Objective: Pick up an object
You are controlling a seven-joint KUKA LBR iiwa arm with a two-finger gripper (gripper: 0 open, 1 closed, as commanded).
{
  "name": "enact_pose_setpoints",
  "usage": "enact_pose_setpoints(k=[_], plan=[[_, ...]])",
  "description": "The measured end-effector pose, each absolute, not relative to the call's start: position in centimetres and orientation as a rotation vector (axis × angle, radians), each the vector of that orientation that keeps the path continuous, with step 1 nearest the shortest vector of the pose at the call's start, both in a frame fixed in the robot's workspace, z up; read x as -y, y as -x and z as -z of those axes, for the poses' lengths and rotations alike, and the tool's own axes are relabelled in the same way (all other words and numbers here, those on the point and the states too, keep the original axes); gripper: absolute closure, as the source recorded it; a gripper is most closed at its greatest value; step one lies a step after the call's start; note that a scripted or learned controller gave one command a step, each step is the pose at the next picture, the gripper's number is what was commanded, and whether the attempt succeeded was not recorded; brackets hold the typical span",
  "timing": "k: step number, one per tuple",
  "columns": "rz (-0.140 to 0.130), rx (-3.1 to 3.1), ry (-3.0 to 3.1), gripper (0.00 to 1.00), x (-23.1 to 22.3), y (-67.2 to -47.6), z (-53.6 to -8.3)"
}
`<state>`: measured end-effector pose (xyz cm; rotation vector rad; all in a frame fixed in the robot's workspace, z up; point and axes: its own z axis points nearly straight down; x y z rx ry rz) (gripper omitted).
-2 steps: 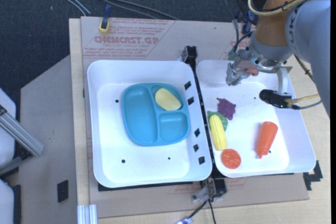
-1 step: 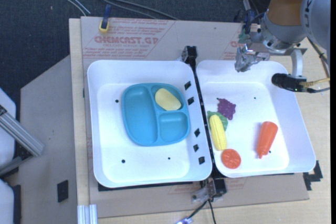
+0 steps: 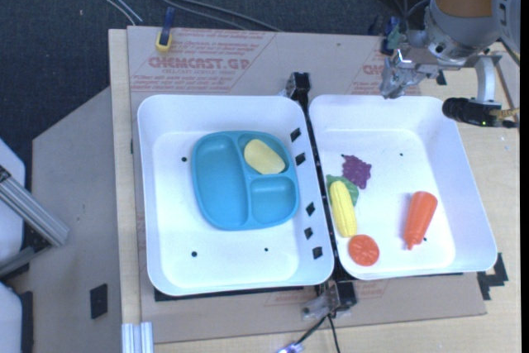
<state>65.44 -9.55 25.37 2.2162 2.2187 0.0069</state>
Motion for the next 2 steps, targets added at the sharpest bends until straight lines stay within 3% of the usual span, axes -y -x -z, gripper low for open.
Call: enact_pose_setpoints(k=[2], plan=[[0.0,-2.229,-2.218,1.0,-0.2,-63.4,-23.9]])
